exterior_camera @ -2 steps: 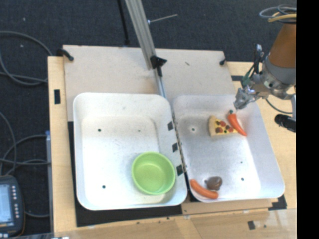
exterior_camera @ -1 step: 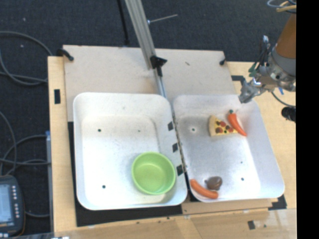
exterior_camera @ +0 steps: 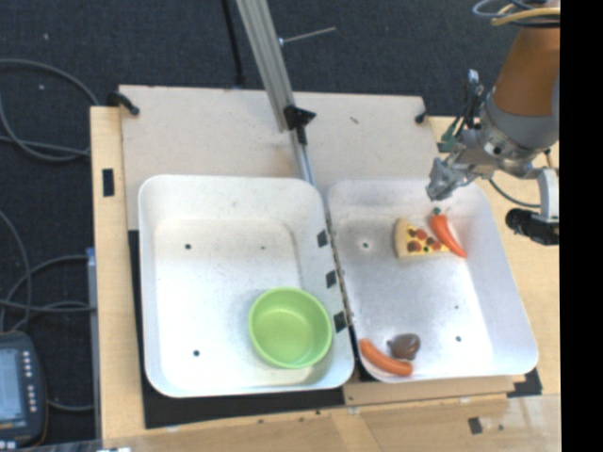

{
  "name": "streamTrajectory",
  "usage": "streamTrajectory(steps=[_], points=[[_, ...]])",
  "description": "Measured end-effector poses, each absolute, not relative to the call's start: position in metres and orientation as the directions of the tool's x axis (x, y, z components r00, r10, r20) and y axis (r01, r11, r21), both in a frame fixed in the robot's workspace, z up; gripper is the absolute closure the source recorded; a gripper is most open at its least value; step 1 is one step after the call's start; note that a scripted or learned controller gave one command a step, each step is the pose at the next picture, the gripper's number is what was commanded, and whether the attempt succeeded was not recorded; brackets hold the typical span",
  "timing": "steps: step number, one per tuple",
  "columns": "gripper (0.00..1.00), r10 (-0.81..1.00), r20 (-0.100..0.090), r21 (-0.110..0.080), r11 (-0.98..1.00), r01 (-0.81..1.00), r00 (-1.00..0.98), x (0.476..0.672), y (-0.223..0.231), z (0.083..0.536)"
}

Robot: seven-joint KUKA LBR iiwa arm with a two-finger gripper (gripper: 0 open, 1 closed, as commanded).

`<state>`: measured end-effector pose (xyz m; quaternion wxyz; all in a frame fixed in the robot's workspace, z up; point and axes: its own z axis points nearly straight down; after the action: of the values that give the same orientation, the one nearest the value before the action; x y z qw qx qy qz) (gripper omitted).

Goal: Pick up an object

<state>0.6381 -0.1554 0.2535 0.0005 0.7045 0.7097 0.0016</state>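
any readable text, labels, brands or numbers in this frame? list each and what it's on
None can be read.
The device at the left edge has a screen, too small and blurred to read.
The green bowl, pizza slice, carrot, hot dog and both white bins carry no lettering that I can see.
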Motion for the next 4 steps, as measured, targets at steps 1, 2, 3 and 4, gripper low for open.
streamTrajectory(steps=[1, 2, 3, 4], points=[[1.00, 1.000, 0.001, 0.002, 0.006, 1.000, -0.006, 0.611, -0.113, 0.254], [1.00, 1.000, 0.002, 0.001, 0.008, 1.000, -0.008, 0.594, -0.062, 0.263], [1.00, 1.000, 0.001, 0.000, 0.007, 1.000, -0.007, 0.581, -0.007, 0.253], [1.00, 1.000, 0.002, 0.000, 0.008, 1.000, -0.008, 0.557, 0.034, 0.257]])
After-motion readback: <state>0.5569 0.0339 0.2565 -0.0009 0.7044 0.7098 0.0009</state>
